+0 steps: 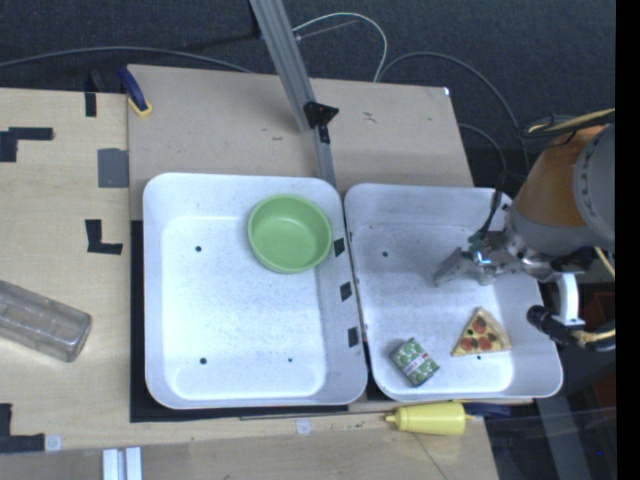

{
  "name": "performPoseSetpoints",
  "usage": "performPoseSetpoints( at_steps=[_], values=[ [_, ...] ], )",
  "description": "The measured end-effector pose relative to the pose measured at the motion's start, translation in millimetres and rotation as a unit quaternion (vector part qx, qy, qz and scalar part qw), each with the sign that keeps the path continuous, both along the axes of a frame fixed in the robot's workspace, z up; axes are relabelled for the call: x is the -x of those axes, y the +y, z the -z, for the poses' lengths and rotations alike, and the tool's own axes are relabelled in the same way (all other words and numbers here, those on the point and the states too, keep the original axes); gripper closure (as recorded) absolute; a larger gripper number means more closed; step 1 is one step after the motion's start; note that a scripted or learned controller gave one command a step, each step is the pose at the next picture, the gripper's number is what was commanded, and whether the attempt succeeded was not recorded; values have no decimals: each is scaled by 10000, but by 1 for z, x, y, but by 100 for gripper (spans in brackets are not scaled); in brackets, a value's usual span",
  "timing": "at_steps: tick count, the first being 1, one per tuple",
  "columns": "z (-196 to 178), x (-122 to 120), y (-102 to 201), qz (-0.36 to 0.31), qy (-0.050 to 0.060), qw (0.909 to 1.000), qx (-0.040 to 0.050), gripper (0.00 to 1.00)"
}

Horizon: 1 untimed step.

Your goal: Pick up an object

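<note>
We are looking down on a bench where two shallow white bins are sitting side by side. At the far left, outside the bins, a clear plastic container is lying on its side on the wooden bench top. Moving right, the left bin is holding a green bowl, upright, near that bin's upper right corner. Past the divide, the right bin is holding two small things along its near side: a green patterned packet, and just right of it a toy pizza slice; the two are lying close but apart. A yellow bottle is lying on the bench just outside the right bin's near rim.

The gripper is hanging over the middle of the right bin, its dark fingers pointing left and spread a little, with nothing between them. The grey arm with its orange band is reaching in from the right edge.

We are judging this as the approach step: no object is in the claw, and the claw is standing above and behind the pizza slice and the packet, well apart from the bowl. The next move, as we are reading it, is calling for a choice of target, most likely one of the two near things, then a shift toward the near rim and a descent with the fingers straddling it.
</note>
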State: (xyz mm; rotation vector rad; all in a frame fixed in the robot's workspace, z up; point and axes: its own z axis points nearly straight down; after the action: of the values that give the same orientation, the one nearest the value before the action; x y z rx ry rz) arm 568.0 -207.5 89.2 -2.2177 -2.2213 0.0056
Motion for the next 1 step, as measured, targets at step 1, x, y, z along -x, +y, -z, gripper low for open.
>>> performPoseSetpoints(
  at_steps=[1],
  values=[
    [-13,-1,1,-6,-8,10000,-6,100]
  ],
)
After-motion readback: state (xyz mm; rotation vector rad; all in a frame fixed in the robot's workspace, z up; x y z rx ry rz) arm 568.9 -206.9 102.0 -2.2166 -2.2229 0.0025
